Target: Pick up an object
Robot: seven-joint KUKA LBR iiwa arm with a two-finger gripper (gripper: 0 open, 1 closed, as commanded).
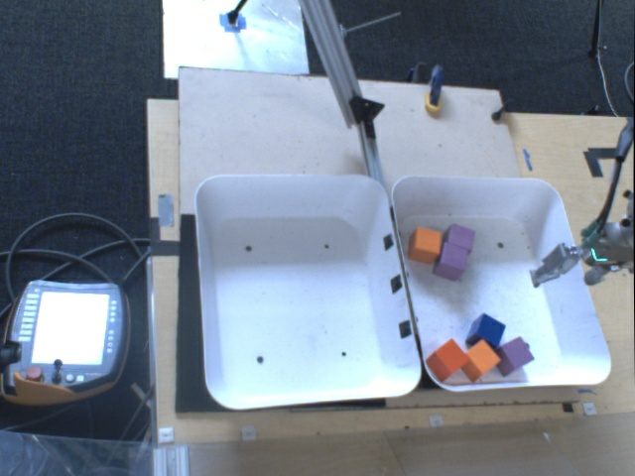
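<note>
The right bin [566, 216] holds several small blocks. An orange cube [427, 244] touches a purple block [454, 252] near the bin's back left. At the front lie a blue cube [486, 329], two orange cubes [448, 358] [482, 359] and a purple cube [515, 355], packed close together. My gripper [552, 265] reaches in over the bin's right wall, well to the right of both groups and above the bin floor. Nothing shows between its tips.
The left bin [213, 266] stands beside the right one, sharing a middle wall. A slanted metal pole [332, 48] crosses the back of the bench. A yellow clamp [435, 102] sits at the back edge. A teach pendant [64, 340] lies far left.
</note>
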